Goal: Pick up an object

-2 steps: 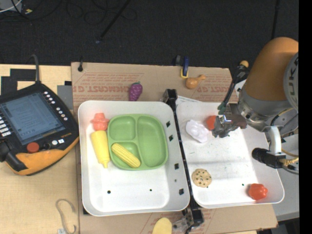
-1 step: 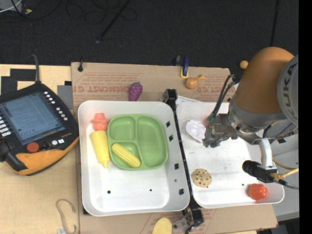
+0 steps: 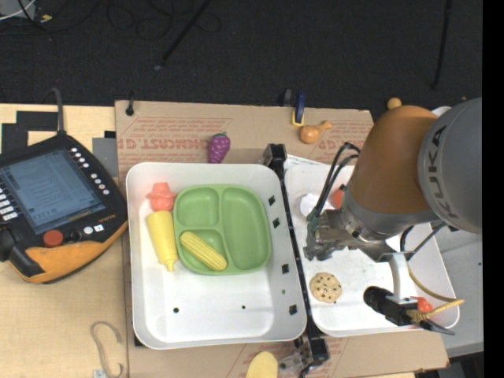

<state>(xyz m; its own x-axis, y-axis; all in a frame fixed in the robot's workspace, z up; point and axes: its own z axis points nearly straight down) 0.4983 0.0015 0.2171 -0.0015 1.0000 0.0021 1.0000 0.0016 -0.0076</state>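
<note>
Lettering "KUKA" marks the arm (image 3: pixel 441 172); whether its fingers (image 3: pixel 319 246) grip anything, cannot tell.

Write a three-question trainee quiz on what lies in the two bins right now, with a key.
1. True or false: the corn cob lies inside the green divided plate.
2. Which bin holds the cookie? A) the left bin B) the right bin C) neither, it lies on the cardboard
3. Fill in: the yellow bottle lies in the left bin, just outside the plate's ____ edge as the camera sees it.

Key
1. True; it lies in the plate's lower left compartment.
2. B; the cookie lies near that bin's front, below the gripper.
3. Left; the bottle lies alongside the plate, under a small red-orange toy.
</note>
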